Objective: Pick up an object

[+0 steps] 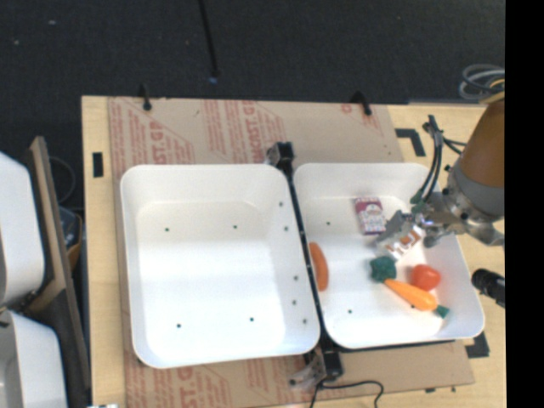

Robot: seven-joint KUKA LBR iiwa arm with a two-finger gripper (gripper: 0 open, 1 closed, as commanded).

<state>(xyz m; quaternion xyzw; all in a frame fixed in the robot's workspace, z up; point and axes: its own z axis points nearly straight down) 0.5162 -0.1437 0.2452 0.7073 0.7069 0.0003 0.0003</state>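
The right bin holds several small objects. A purple and white packet lies near its middle back. An orange oblong piece rests against the left wall. A dark green piece, a red round piece and a toy carrot lie toward the front right. My gripper hangs low over the bin, just right of the packet and above the green piece, with a small white and orange thing at its tip. The arm's orange band is at the right edge.
The left bin lies beside the right one, with a black clip at the back of their shared wall. Both bins rest on a cardboard sheet on the bench. Cables lie at the back right.
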